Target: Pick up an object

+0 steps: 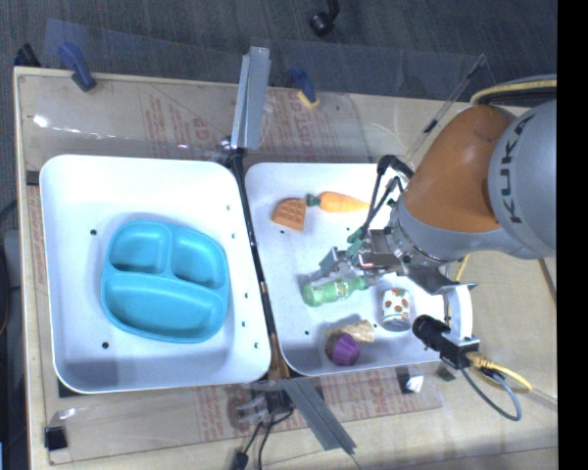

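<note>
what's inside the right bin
The right bin holds a waffle piece, a carrot, a green bottle, a spotted cup and a purple toy. The arm covers the bin's right part, so anything under it is hidden.

Bottle [330, 288], cup [396, 306] and purple toy [344, 350] crowd the right bin [274, 321].

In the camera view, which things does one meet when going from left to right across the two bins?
Blue divided tray → waffle piece → green bottle → gripper → spotted cup.
</note>
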Controlling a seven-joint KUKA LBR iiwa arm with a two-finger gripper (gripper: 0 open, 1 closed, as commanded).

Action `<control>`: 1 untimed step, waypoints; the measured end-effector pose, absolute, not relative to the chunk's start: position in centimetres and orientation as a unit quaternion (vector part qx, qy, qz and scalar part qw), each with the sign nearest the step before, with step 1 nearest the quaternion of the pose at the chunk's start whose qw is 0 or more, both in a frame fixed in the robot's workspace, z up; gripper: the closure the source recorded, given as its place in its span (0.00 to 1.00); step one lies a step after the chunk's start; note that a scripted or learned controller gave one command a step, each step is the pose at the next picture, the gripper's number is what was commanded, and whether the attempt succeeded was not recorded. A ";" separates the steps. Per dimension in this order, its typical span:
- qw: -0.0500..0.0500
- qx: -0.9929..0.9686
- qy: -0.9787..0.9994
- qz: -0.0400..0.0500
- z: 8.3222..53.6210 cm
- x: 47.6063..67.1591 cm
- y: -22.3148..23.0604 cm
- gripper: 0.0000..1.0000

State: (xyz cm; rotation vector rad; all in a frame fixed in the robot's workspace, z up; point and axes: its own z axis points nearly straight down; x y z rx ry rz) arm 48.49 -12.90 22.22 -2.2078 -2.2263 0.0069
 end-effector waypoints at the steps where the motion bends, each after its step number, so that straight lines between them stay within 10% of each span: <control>1: 0.001 -0.705 -0.709 0.001 8.9 49.9 -12.2 0.00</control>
